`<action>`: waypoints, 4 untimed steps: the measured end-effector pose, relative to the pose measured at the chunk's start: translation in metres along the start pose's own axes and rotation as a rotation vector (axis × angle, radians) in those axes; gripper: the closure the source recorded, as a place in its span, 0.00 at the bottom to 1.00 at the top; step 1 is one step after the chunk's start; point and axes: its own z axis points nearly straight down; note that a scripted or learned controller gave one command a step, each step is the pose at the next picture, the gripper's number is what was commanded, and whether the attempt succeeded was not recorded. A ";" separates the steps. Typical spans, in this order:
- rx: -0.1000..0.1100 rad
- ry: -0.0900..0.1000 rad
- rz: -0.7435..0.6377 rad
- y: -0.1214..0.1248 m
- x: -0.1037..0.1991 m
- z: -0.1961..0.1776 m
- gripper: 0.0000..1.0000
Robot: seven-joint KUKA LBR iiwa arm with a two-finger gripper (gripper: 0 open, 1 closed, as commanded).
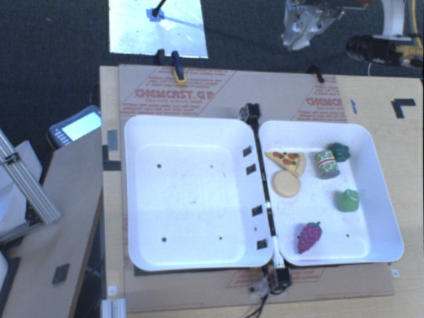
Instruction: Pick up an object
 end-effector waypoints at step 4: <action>0.003 0.000 0.002 0.012 0.146 -0.009 1.00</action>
